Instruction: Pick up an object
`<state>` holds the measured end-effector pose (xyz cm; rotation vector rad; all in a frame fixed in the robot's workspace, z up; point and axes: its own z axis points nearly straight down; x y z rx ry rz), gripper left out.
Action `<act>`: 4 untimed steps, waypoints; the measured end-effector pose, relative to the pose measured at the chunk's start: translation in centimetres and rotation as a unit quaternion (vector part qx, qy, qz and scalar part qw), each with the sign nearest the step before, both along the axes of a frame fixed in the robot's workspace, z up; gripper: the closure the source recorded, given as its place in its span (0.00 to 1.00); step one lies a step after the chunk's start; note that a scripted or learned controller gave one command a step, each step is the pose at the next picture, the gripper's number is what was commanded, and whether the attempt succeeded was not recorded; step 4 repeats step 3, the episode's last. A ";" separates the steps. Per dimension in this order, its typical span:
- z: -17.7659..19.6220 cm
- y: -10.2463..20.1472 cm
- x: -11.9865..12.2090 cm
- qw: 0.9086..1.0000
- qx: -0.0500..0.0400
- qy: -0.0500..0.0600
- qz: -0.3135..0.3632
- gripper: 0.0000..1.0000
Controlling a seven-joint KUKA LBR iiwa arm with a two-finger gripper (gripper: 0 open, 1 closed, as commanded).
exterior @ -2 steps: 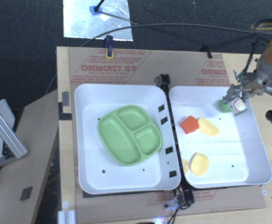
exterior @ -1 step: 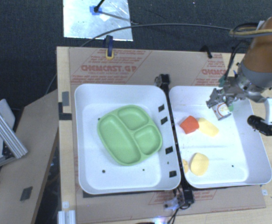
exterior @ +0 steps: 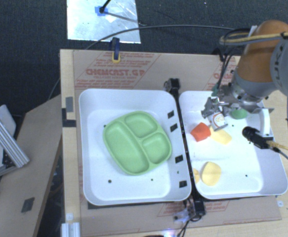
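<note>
Jaws: the two-finger jaws [exterior: 215, 113] of the grey arm with the orange band hang low in the right bin, at its upper middle; whether they are spread or pressed together cannot be told, and nothing is seen between them.
Left bin: a shallow white plastic bin [exterior: 92, 132] holds a light green plastic plate with three compartments [exterior: 137, 141], lying tilted near its middle.
Divider: black clips sit along the seam where the two bins meet.
Right bin: a second shallow white bin [exterior: 267, 174] lies touching the first on its right.
Orange-red block: a small orange-red wedge-shaped block [exterior: 200, 131] lies just below the jaws, near the bin's left wall.
Pale yellow piece: a pale yellow rounded lump [exterior: 222, 136] lies just beside the orange-red block, to its right.
Yellow disc: a round yellow flat object [exterior: 211, 173] rests near the bin's lower left.
Green ball: a small green rounded object [exterior: 239, 114] sits just right of the jaws, partly hidden by the wrist.
Surface: brown printed cardboard [exterior: 134, 65] covers the surface under both bins.
</note>
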<state>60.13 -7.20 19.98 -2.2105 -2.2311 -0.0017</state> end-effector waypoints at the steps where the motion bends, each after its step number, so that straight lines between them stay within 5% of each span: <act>1: 1.5 5.0 -1.5 1.000 0.000 0.000 0.000 1.00; 3: 0.4 16.2 -3.9 1.000 0.000 0.001 0.001 1.00; 4: 0.4 16.2 -3.9 1.000 0.000 0.001 0.001 1.00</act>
